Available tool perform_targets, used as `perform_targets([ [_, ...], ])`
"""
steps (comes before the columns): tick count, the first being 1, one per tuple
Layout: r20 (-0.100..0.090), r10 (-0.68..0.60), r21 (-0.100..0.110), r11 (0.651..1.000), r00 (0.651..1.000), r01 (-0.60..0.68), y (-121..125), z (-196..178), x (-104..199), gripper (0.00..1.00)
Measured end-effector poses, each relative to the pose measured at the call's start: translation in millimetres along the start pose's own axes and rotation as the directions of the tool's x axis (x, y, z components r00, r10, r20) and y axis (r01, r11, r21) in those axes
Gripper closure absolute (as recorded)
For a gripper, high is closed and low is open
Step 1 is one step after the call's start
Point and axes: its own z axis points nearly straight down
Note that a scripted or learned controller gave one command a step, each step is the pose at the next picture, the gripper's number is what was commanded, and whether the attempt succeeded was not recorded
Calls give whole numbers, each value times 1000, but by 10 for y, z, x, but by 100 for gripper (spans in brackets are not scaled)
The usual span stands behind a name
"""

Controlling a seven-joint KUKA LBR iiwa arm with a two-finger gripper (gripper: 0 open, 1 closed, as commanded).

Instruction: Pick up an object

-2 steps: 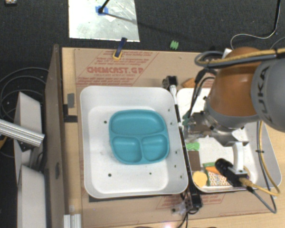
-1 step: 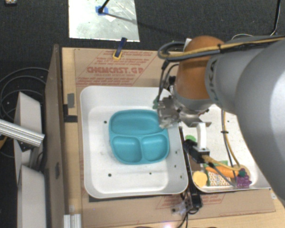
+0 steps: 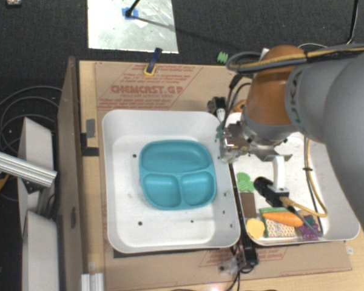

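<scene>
Grey arm links cover much of the right bin. The pincer sits under the orange wrist band, over the seam where the two bins meet. Whether it is released or clenched cannot be told from this angle. Nothing shows in its grasp, so I judge the pick not yet made. The step in hand looks like the approach, with the tool above the bin edge rather than among the objects.

Candidates lie at the near end of the right bin, on the camera's side of the pincer. A green piece is closest, just nearer the camera than the pincer and close by the bin's wall. Farther the same way lies a carrot, with a yellow piece by one end and a purple piece by the other. These three are crowded, touching or nearly so. A teal plate lies in the left bin, toward the view's left of the pincer; it is near, but broad and flat.

The next move, as I judge it, is to shift toward the near end, centre over the green piece, then descend and close. The wall beside it leaves little room, so a scrape on the rim is the risk. The carrot offers a longer body, but its neighbours could be nudged.
</scene>
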Motion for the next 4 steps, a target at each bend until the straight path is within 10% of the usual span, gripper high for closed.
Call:
perform_targets([
  [1,-2,-6,2,1000,1000,6,-716,-966,41,100],
  [2,-3,-9,1,1000,1000,9,-759,-773,433,100],
  [3,0,3,3,1000,1000,-3,-759,-318,-262,100],
  [4,3,1,-10,1000,1000,-1,100,-613,-898,100],
])
